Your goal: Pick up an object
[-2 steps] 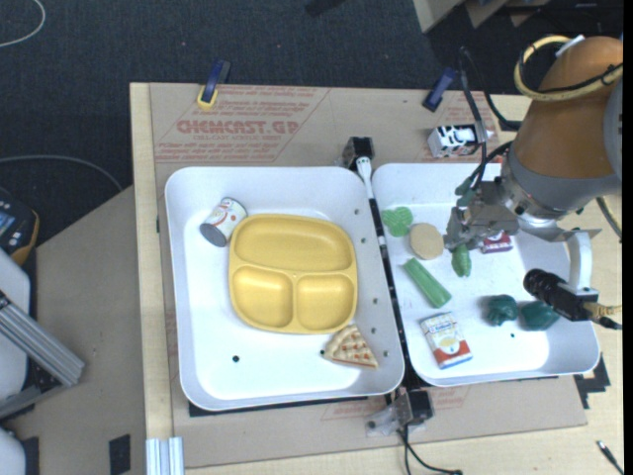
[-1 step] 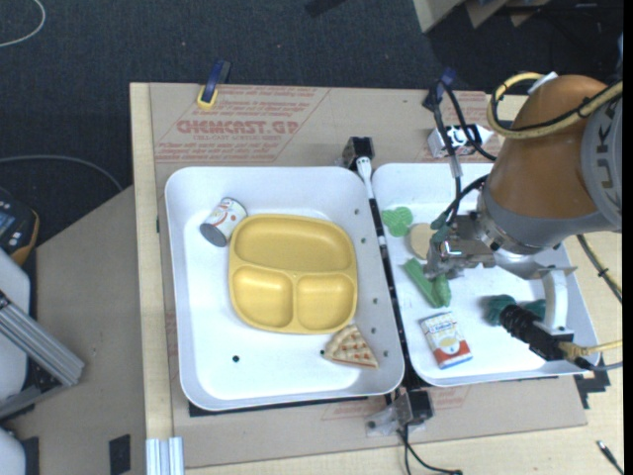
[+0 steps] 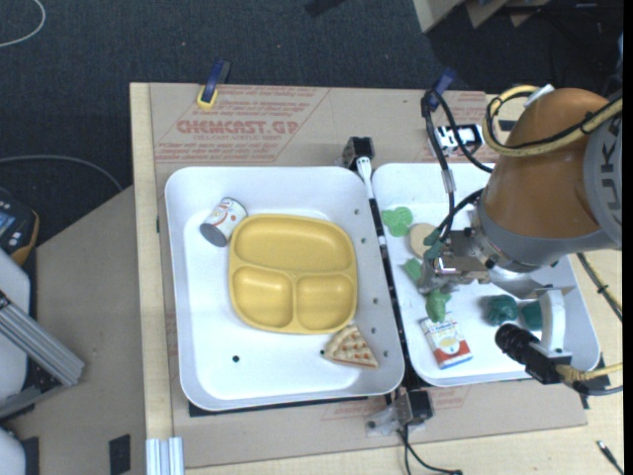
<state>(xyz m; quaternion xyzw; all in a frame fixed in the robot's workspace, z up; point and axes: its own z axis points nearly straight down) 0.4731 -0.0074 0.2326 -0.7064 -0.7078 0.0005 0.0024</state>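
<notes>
I'd drop the gripper (image 3: 438, 277) squarely on the green toy (image 3: 436, 305) beside the right bin (image 3: 584, 339) divider; claw state unclear.

Two white bins (image 3: 188, 265), one yellow divided plate (image 3: 292, 270), one small can (image 3: 222, 221), one waffle wedge (image 3: 351, 346), one carton (image 3: 446, 342).

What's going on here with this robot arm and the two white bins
A grey and orange robot arm reaches in from the right, its claw low in the right bin among small green pieces and a little carton. Whether it grips anything can't be made out. The left bin holds a yellow divided tray, a small can and a waffle wedge.
</notes>
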